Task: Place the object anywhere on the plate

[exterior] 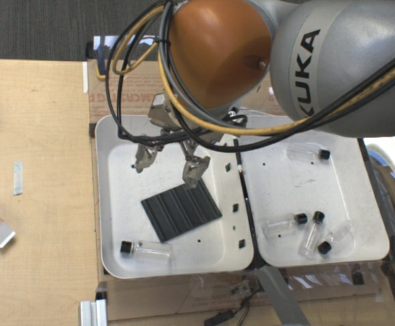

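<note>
1. The end effector (170, 163) hangs over the left white plastic bin (109, 202), close to its back wall.
2. Its two grey metal fingers (143, 157) are spread wide apart.
3. Nothing sits between the fingers, so the end effector holds nothing.
4. The right finger tip is just above the top edge of the dark grey ribbed flat plate (181, 211). I cannot tell if it touches the plate.
5. The left finger tip is over bare white bin floor, to the left of the plate's top corner.
6. The ribbed plate lies flat in the middle of the left bin, turned at a slant.
7. A small clear plastic tube with a black cap (143, 249) lies on its side near the front left corner of the left bin. It is near the plate but apart from it.
8. The right white plastic bin (370, 202) holds more clear tubes with black caps (306, 229), with a bunch near the front and one near the back.
9. The big grey and orange robot arm (285, 53) covers the top of the view.
10. The light brown wooden table (37, 148) lies to the left of the bins.
</note>
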Motion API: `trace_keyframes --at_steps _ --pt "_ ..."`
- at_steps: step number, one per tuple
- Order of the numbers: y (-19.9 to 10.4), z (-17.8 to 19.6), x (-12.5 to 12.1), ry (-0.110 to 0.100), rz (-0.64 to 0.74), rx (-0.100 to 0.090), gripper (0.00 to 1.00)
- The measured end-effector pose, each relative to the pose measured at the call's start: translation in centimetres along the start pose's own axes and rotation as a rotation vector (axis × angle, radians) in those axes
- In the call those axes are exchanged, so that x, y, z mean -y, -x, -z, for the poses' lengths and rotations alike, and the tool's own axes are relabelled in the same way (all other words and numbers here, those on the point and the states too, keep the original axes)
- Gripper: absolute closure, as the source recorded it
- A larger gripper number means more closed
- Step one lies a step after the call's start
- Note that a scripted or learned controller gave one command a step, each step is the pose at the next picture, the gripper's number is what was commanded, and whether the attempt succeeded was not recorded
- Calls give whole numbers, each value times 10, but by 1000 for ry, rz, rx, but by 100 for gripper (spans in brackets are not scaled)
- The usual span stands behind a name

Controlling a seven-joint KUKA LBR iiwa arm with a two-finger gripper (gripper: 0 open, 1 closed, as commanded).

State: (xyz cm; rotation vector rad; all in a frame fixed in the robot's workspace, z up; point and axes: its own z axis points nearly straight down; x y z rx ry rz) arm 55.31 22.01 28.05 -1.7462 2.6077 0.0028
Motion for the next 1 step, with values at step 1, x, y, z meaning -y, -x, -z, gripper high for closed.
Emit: trace_keyframes --at_steps 1 --pt "-7 -85 -4 0 -218 -1 0"
